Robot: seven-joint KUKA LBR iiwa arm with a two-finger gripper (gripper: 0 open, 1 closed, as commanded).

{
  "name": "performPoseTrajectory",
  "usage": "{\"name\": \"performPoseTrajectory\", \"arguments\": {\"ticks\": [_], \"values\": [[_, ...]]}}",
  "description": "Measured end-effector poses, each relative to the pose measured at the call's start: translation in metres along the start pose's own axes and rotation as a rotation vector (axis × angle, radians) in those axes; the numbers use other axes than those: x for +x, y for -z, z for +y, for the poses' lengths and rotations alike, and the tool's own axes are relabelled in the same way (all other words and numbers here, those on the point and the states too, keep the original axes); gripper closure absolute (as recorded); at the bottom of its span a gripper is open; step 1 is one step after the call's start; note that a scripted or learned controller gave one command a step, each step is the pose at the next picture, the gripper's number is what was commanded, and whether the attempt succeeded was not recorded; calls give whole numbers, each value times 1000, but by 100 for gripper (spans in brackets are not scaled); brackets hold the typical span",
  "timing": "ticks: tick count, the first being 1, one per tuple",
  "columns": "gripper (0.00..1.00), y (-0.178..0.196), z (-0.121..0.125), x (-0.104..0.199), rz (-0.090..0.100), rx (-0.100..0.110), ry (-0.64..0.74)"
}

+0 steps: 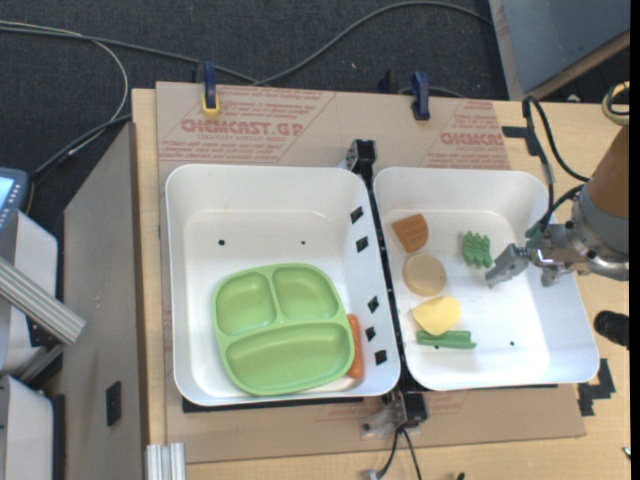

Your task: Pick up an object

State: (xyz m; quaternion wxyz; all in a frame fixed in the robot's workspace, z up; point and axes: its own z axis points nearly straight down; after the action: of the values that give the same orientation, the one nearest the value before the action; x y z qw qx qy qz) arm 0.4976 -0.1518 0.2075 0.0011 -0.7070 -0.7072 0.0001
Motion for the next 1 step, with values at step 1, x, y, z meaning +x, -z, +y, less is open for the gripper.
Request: {"name": "performPoseTrajectory", "arguments": {"ticks": [1], "values": [[0, -43, 0, -2, 2, 5, -1]]}}
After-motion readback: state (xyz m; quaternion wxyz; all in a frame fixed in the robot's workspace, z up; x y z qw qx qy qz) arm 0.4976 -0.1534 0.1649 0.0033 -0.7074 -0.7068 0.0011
